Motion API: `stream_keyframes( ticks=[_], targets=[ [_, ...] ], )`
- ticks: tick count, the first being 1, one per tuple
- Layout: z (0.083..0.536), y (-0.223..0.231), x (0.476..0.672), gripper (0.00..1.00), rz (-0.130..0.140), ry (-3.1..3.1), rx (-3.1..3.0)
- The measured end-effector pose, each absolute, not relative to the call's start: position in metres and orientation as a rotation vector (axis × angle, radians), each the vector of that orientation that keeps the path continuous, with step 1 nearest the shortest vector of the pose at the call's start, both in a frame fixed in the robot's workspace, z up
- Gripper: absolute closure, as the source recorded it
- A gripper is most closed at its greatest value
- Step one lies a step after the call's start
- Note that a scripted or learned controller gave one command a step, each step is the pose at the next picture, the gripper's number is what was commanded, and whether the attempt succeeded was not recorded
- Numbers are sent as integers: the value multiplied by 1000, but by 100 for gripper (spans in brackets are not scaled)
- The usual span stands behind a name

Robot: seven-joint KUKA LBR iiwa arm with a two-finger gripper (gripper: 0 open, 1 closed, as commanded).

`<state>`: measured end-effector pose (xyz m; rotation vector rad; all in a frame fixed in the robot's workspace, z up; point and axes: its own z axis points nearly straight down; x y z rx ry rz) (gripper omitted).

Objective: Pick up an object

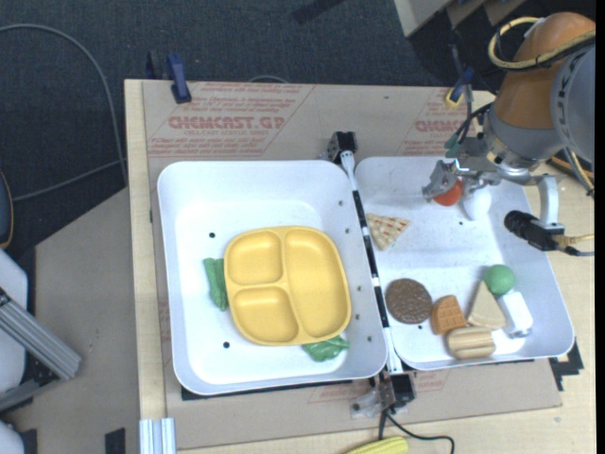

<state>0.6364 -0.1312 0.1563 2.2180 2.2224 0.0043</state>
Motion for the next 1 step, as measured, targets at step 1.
stream_keyframes(
  ticks=[1],
  targets=[
    [185, -52, 636, 100, 3, 2222, 2218]
  ],
)
